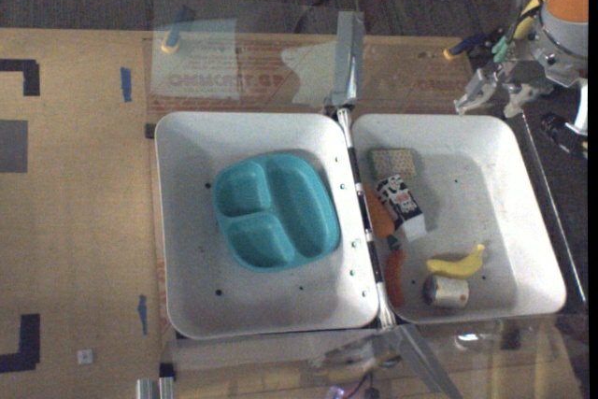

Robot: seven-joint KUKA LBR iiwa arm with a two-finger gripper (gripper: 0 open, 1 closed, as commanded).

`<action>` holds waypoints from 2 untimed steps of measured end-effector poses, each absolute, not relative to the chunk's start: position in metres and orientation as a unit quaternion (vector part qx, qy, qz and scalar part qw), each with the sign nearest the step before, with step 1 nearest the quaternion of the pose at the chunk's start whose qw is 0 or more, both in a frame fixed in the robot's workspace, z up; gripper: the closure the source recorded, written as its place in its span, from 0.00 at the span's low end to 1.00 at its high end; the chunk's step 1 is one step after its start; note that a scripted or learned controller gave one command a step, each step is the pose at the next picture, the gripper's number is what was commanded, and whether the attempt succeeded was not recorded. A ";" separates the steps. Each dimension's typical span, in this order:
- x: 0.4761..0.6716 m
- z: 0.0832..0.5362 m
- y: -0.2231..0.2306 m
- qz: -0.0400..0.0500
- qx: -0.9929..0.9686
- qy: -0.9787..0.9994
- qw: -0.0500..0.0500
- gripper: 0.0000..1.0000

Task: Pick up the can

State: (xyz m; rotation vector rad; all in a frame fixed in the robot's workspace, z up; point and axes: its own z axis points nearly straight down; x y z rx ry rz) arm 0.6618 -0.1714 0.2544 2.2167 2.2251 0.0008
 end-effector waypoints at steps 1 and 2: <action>0.667 0.133 -0.146 0.000 0.701 0.713 0.000 0.00; 0.673 0.099 -0.117 0.005 0.716 0.698 0.010 0.00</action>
